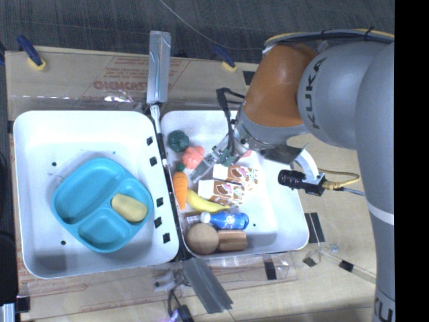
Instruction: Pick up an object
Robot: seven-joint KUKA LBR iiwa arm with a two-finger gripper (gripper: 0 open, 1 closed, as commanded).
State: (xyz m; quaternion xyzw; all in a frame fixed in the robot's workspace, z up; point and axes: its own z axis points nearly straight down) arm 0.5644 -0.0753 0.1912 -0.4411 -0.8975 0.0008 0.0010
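Observation:
The right bin [285,230] holds a heap of toys: a dark green ball [177,140], a pink-red piece [193,156], an orange carrot [179,188], a yellow banana [204,202], a patterned carton [228,182], a blue bottle [226,220], a brown ball [202,239] and a wooden block [232,241]. My gripper [218,159] hangs low over the heap, just right of the pink-red piece and above the carton's top edge. The large grey arm with its orange band covers the bin's upper right.
The left bin [33,247] bears a blue divided plate [90,203] with a yellow potato-shaped piece [129,207] in its lower right section. A metal divider bar [158,66] stands between the bins at the back. A black cable plug [298,179] sticks out near the wrist.

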